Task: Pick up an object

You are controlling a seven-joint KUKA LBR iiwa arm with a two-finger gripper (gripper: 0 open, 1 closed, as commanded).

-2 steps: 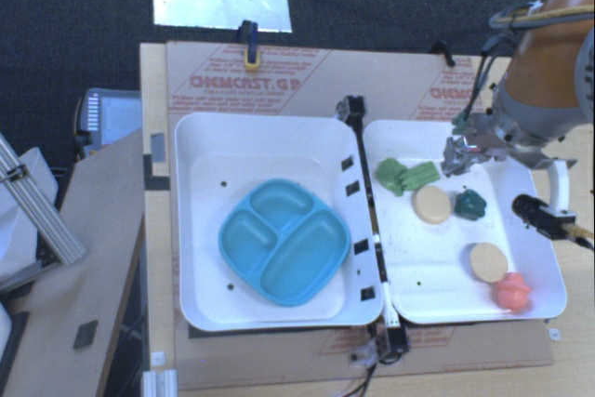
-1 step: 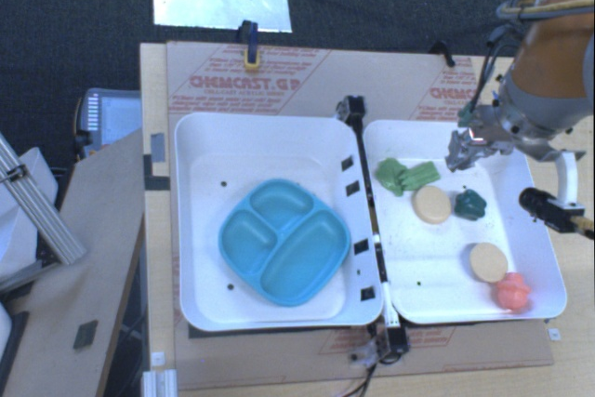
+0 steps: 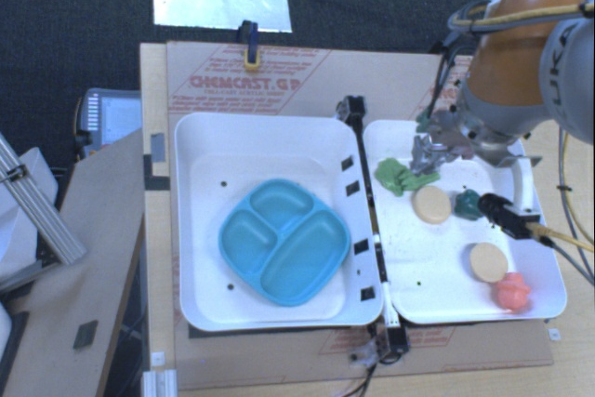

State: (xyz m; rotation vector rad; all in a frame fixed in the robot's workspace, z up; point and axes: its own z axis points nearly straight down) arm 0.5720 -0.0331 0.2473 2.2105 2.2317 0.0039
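Camera view — gripper [image 3: 426, 155] over crumpled green object [image 3: 400, 176], right bin [image 3: 437, 302].

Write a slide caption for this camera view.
Gripper above a green crumpled object in the right white bin.

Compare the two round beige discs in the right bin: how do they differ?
The upper round beige disc lies near the gripper, beside the green crumpled object. The lower round beige disc lies away from the gripper, touching the pink lumpy object. Both look alike in colour, shape and size, lying flat.
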